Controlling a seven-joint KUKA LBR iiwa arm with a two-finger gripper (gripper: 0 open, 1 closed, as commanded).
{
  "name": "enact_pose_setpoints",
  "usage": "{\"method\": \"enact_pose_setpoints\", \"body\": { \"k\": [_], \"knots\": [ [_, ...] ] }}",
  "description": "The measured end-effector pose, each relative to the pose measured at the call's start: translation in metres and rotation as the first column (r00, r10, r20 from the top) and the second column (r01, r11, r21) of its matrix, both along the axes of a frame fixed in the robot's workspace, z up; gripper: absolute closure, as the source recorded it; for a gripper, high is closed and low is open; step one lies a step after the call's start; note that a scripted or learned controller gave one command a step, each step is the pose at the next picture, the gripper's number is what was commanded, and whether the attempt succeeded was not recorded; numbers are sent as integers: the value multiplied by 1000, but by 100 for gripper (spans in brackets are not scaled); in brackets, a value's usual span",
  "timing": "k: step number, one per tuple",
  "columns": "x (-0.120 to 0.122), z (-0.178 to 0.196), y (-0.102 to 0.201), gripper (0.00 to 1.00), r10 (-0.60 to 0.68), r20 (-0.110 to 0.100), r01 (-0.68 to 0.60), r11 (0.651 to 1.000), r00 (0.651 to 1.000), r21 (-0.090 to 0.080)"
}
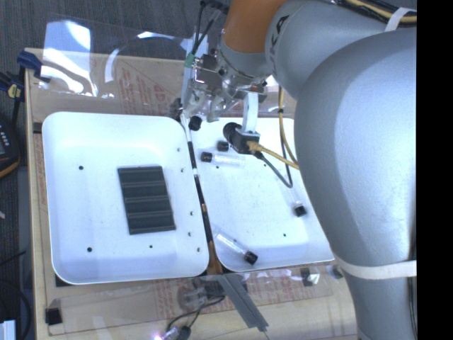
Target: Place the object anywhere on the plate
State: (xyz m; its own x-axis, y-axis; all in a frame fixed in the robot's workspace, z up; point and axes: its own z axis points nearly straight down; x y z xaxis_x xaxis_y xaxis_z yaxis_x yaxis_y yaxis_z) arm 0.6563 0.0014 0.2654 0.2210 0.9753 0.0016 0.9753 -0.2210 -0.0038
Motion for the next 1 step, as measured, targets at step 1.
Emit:
{"method": "enact_pose_setpoints", "body": {
  "k": [1],
  "knots": [
    [-42, 70, -3, 100, 171, 2, -171, 985, 985, -3]
  ]
}}
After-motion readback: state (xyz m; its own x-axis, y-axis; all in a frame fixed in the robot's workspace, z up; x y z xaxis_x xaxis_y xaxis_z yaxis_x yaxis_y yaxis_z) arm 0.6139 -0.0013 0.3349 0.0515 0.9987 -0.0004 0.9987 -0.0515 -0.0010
